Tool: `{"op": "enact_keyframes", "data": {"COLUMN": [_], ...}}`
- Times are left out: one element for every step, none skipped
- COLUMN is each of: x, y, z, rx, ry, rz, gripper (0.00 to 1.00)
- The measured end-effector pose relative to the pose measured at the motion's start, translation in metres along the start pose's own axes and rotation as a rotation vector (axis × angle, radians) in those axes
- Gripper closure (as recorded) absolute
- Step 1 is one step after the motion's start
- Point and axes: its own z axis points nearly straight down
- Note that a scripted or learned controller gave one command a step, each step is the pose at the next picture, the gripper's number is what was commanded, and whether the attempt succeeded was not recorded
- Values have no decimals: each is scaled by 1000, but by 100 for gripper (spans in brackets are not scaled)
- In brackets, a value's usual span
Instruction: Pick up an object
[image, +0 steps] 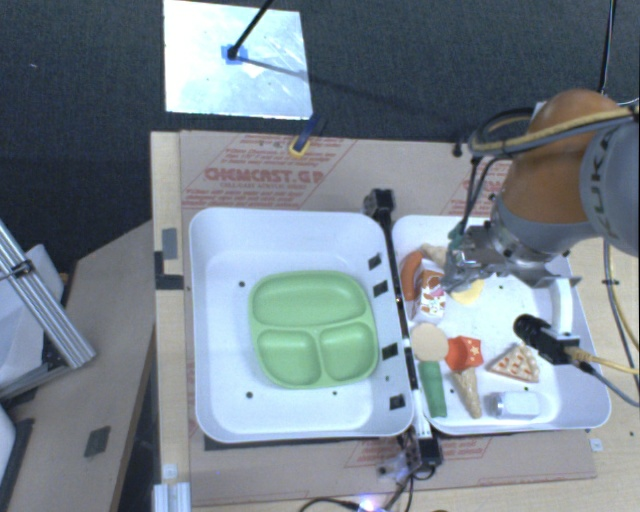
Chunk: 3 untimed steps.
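Faintly, red "CHEMCAST" lettering marks the board.

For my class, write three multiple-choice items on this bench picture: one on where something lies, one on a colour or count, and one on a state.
1. Where does the green tray lie?
A. In the left bin
B. In the right bin
C. On the dark floor

2. How many compartments does the green tray have?
A. One
B. Three
C. Six

3. Where is the gripper?
A. Over the left bin
B. Above the foil sheet
C. Low over the toy food in the right bin

Answers:
1 A, the tray sits in the middle of the left bin.
2 B, one long section above two smaller ones.
3 C, it hangs by the items at the right bin's upper left.
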Motion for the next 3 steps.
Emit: {"op": "enact_keyframes", "data": {"x": [43, 61, 78], "y": [-19, -54, -45], "z": [2, 0, -4], "rx": [-1, 0, -3], "ry": [0, -1, -1], "rz": [0, 2, 2], "gripper": [100, 100, 100]}}
